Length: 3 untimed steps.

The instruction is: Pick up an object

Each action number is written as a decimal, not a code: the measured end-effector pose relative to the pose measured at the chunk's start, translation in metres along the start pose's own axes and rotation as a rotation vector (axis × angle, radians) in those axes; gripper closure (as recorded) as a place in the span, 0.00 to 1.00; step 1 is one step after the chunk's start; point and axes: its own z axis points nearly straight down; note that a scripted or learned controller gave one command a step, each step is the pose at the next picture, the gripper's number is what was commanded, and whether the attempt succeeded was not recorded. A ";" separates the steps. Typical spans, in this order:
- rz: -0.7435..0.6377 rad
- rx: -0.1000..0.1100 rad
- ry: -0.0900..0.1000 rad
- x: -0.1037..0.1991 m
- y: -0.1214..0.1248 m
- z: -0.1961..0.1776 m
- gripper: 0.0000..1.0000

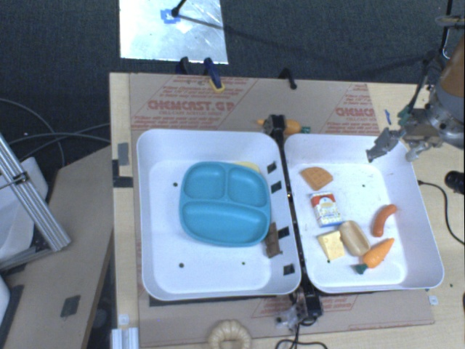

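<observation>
grey gripper (398, 142) hangs spread and empty over my right bin's (425, 217) far edge; carrot (378, 254) and sausage (383, 219) lie unpicked, so nothing's done.

Even bright light (edges perhaps soft)

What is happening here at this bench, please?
A grey robot arm reaches in from the right, and its gripper hangs above the far right corner of the right bin, with the fingers open and nothing between them. Toy food lies in that bin: a cracker, a small carton, a sausage, a carrot. The left bin holds a blue divided plate.
</observation>
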 end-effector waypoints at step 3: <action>0.000 -0.004 -0.001 -0.004 -0.005 0.113 0.00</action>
